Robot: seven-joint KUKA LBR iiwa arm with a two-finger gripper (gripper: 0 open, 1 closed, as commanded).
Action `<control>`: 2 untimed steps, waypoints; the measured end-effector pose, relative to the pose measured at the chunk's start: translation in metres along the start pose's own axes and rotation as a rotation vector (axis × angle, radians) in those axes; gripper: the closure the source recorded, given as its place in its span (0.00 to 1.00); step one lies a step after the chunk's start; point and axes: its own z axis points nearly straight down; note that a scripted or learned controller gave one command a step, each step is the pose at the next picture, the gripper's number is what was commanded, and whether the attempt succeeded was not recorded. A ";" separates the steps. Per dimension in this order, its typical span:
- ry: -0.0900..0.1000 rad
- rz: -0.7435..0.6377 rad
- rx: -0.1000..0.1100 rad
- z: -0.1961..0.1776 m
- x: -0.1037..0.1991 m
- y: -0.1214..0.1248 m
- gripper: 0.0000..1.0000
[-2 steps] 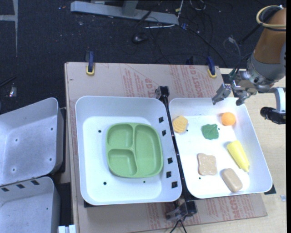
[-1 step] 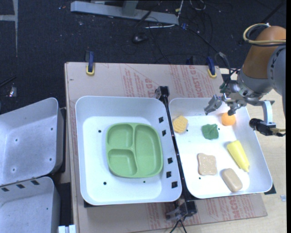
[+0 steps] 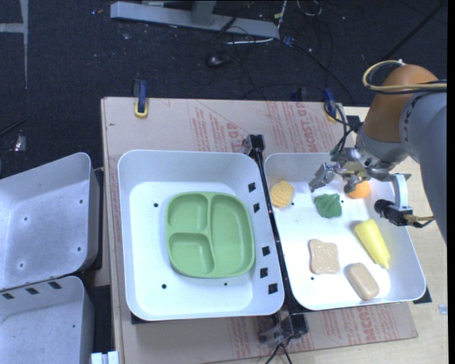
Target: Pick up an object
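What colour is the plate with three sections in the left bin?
The plate is light green, seen clearly in the camera view.

The grey arm with its orange band (image 3: 398, 106) is cut off by the picture's right edge, so its upper links go unseen. The end effector (image 3: 334, 174) is too small and cluttered to tell how its fingers stand. Just beside it, toward the arm, a small round orange object (image 3: 360, 189) is partly hidden under the wrist hardware; what it is cannot be told. Far from the end effector, across both bins, the white moulded panels (image 3: 43, 213) are cut off by the left and bottom edges. Beyond the worktop (image 3: 192, 121), a grey bar (image 3: 192, 18) is clipped by the top edge.
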 end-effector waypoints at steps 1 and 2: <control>0.002 -0.004 -0.004 0.012 0.003 0.001 0.00; -0.003 -0.005 -0.008 0.001 0.002 0.002 1.00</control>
